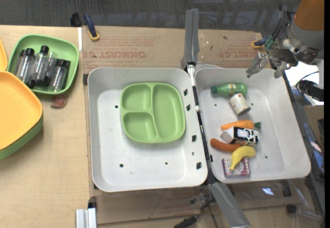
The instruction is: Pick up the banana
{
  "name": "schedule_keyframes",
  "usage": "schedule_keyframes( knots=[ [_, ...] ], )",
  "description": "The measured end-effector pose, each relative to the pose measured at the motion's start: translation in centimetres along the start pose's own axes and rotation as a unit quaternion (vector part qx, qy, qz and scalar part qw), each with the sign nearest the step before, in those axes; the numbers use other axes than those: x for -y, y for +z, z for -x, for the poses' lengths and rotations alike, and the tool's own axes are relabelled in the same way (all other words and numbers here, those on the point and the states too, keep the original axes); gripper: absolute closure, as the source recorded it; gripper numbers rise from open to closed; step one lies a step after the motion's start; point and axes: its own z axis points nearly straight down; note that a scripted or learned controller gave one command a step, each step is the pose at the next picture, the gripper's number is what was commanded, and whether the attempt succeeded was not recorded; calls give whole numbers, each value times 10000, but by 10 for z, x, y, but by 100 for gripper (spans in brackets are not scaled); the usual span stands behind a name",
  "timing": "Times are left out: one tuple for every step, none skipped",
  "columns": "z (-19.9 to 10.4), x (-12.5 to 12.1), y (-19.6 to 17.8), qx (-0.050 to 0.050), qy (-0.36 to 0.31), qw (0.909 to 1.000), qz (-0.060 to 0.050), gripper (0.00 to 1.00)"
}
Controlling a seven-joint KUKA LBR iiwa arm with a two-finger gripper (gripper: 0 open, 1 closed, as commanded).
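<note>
The yellow banana (242, 156) lies near the front of the right bin (281, 134), resting partly on a pink packet (237, 168). My gripper (267, 69) hangs over the bin's far right corner, well behind the banana and apart from it. Its two fingers are spread open with nothing between them.
Around the banana lie a red sausage-like piece (225, 144), a black-and-white item (245, 134), a carrot (238, 125), a small can (238, 103) and a green bottle (230, 88). The left bin (103, 139) holds a green divided plate (153, 112). A tray of bottles (44, 64) and orange plates (15, 113) sit at far left.
</note>
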Motion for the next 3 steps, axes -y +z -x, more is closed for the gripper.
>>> schedule_keyframes(
  knots=[
    [0,0,-8,5,-10,10000,-6,100],
    [55,18,38,3,-752,9972,8,100],
    [50,71,17,0,-1698,9855,11,100]
  ],
)
